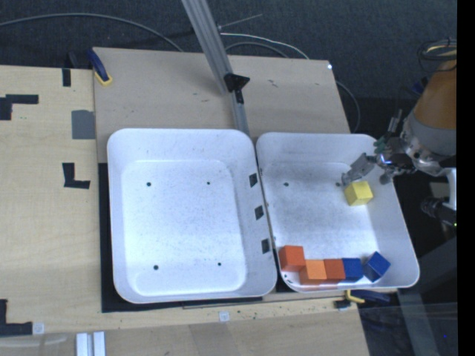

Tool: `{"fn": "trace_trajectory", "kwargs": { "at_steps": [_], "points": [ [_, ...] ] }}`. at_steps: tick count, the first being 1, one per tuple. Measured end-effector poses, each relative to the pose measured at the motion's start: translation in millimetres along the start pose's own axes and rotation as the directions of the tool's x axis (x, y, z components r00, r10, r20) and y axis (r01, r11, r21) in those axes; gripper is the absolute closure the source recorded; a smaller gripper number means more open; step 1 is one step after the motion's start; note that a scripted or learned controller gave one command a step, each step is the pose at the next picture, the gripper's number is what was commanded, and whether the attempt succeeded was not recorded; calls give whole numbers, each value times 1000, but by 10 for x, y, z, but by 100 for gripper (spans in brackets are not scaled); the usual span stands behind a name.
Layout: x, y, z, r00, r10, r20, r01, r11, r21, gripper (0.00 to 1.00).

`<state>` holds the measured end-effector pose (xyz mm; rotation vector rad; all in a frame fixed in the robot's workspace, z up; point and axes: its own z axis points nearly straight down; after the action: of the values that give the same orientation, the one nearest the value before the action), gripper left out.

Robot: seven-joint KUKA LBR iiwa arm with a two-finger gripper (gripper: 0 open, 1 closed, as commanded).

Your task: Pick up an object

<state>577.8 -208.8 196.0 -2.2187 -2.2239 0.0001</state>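
Blocks are sitting in the right-hand bin (386, 221), the one nearer the arm. A yellow cube (359, 193) is lying on the bin floor in its upper right part, tilted a little and standing alone. Along the bin's near edge a row of blocks is lining up: an orange-red block (292, 256) at the left end, a lighter orange block (316, 271) touching it, then a red block (334, 269), a blue block (352, 269), and a second blue cube (378, 265) turned at an angle at the right end.

The gripper (365, 167) is reaching in from the right, its grey fingers hanging just above and beside the yellow cube; whether the jaws are spread or pressed together cannot be told, and nothing is showing between them. The left-hand bin (119, 199) is lying beside the right one, their rims touching. A slanted metal post (211, 39) is rising behind the two bins.
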Motion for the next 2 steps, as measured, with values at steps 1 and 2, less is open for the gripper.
{"fn": "trace_trajectory", "kwargs": {
  "at_steps": [1,2],
  "points": [
    [416,-284,493,1000,0,-3,1,1000,8,0],
    [490,-395,1066,1000,1,0,-1,1000,4,0]
  ]
}}
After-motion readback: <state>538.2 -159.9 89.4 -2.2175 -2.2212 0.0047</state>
